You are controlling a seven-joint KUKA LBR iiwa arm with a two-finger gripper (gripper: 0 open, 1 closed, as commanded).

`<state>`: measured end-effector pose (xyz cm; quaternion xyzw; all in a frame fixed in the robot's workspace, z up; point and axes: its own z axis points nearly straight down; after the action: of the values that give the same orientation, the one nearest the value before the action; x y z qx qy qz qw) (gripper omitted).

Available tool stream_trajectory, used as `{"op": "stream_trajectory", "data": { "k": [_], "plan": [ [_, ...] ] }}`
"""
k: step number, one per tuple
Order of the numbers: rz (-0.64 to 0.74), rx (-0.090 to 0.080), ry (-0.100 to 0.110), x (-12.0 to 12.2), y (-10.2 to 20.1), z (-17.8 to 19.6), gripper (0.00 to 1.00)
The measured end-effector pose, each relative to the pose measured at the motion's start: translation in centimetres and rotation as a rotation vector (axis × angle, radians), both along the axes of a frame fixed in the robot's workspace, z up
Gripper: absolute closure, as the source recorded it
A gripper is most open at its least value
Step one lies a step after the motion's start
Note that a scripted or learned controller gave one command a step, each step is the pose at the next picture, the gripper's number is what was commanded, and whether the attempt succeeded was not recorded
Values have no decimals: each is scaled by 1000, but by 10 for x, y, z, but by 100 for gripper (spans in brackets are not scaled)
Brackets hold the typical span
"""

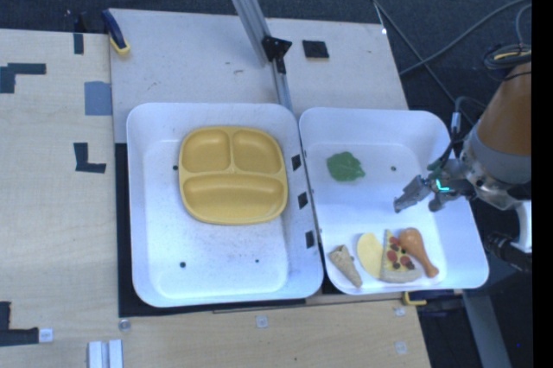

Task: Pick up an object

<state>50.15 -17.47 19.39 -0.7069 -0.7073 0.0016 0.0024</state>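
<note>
The grey arm (505,137) with its orange band reaches in over the right bin (380,123), its gripper (422,195) low above the white floor, fingers slightly apart and clamped on nothing. Well to the gripper's far side, in the left bin (147,211), lies a yellow divided plate (233,174). Out ahead of the fingertips, near the bin's dividing wall, sits a green leafy piece (346,167). Just beneath the gripper, toward the bin's near edge, a cluster of toy food lies touching: a drumstick (418,250), long axis slanting with its thin end pointing down toward the near right corner, a pizza slice (397,259), a pale yellow slice (370,252) and a tan wedge (345,263).
</note>
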Motion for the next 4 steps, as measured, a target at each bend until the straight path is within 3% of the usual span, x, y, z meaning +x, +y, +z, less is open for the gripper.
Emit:
{"op": "stream_trajectory", "data": {
  "k": [1,3,4],
  "plan": [
    [1,-1,-3,1,0,1,0],
    [0,-3,-6,0,2,-110,0],
    [1,-2,-10,1,3,-96,100]
  ]
}}
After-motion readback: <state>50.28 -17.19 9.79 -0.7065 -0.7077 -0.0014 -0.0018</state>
